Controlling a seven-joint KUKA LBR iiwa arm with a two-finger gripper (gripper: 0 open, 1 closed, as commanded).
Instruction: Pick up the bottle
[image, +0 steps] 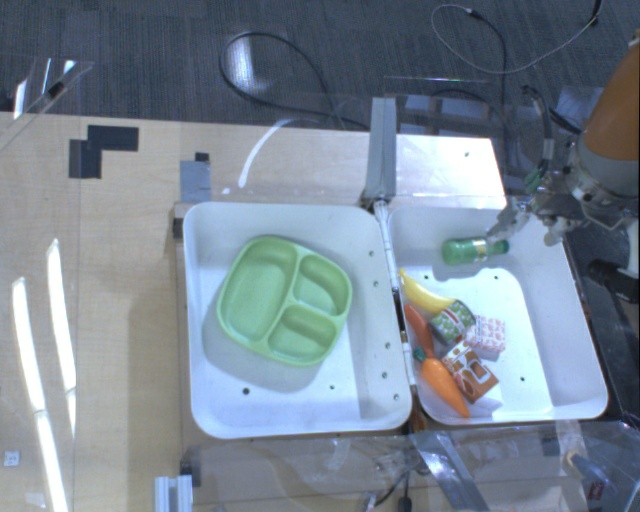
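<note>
Green bottle (472, 249) is seen lying on its side at the back of the right bin (570, 300), above the banana (424, 293). Tool (528, 222) is positioned just right of the bottle's cap end; its opening cannot be told

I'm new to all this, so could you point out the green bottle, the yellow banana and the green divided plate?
Green plastic bottle (463, 250): camera view, mid-body.
Yellow banana (425, 293): camera view, middle of curve.
Light green divided plastic plate (240, 300): camera view, large compartment.
</note>
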